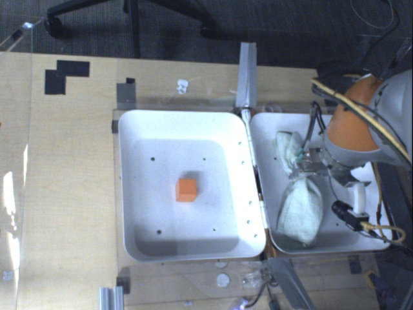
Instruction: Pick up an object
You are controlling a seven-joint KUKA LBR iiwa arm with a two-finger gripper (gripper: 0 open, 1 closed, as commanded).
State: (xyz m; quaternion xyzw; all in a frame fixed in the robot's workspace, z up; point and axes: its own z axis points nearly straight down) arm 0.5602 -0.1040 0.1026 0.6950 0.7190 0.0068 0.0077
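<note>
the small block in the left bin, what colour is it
Orange. The block shows best in the camera view, against the white floor of the left bin.

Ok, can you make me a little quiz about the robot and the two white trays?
1. True or false: the orange cube lies in the left bin.
2. Which thing is the tool right above?
A. the orange cube
B. the white cloth bag
C. the black chair base
3. Fill in the gap: the arm reaches over the ____ bin.

Key
1. True. The cube sits alone near the middle of that bin.
2. B. The tool hangs over the top end of the bag, in the other bin from the cube.
3. Right.
</note>
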